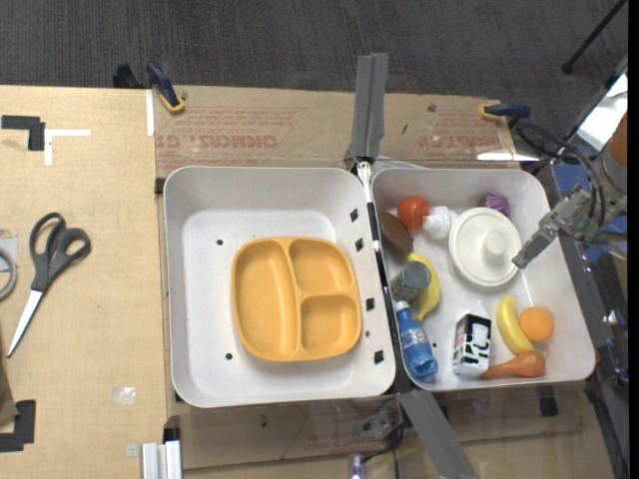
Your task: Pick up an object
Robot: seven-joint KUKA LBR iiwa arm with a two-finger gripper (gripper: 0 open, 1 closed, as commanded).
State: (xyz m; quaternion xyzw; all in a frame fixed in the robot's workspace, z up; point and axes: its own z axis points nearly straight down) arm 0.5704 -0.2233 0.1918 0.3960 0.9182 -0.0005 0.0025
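Your end effector (pixel 529 252) sits at the right edge of the right bin (pixel 559 362), low beside the white lid (pixel 485 246). You cannot tell how far it is open from this angle, and nothing is seen held in it. No object is picked up yet, so choose one now.

The banana (pixel 511 324) and the orange ball (pixel 536 323) lie nearest, touching each other; come straight down on one and centre it so the neighbour isn't nudged. The lid looks too wide and flat for a sure grip.

The right bin also holds a blue bottle (pixel 413 340), a black-and-white carton (pixel 472 345), a red ball (pixel 412 211) and a purple piece (pixel 496 205). The left bin (pixel 195 297) holds a yellow divided tray (pixel 296 297). Scissors (pixel 45 267) lie on the surface, well apart.
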